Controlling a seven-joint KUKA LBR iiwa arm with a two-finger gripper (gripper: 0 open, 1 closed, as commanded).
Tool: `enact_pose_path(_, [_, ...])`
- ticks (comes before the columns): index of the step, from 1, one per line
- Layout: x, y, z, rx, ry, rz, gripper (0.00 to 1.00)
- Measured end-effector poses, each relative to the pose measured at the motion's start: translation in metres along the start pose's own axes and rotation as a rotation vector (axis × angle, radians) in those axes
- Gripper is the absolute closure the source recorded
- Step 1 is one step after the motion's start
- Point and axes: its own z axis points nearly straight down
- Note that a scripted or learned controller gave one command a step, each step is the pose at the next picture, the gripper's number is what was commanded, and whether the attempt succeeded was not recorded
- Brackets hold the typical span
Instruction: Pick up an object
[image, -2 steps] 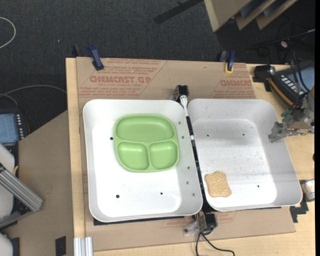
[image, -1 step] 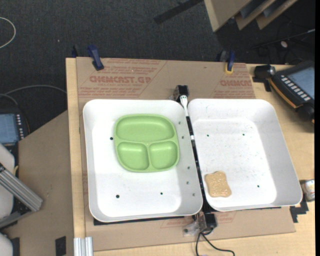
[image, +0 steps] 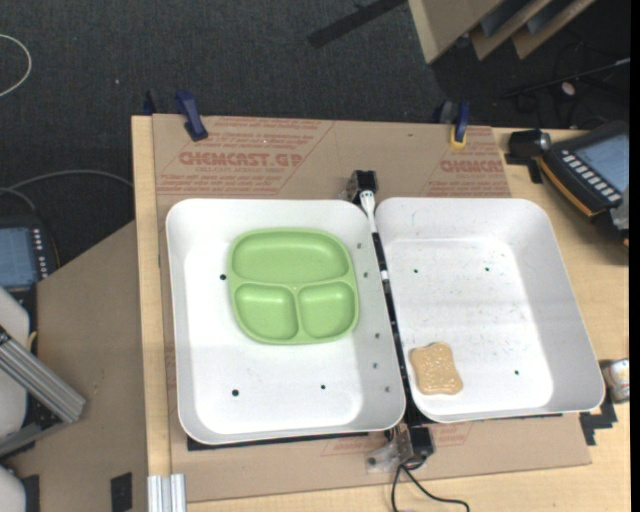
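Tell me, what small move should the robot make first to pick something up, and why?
Probably reach in over the right bin and lower toward the tan cracker-like piece lying flat near its front left corner. It looks small enough to pinch, while the green divided plate in the left bin looks wide and harder to grip.

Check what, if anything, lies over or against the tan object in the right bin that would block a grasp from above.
Nothing visible lies on the flat tan biscuit-like piece. It sits in the near left corner of the right white bin, close to the bin's left wall, which could crowd a gripper there. The green divided plate is apart, in the left white bin.
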Motion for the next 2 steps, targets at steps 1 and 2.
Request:
enact_pose_path(1, [0.032, -0.054, 0.068, 0.005, 0.003, 0.0, 1.0])
enact_pose_path(2, [-0.021, -0.006, 0.083, -0.009, -0.006, 0.001, 1.0])
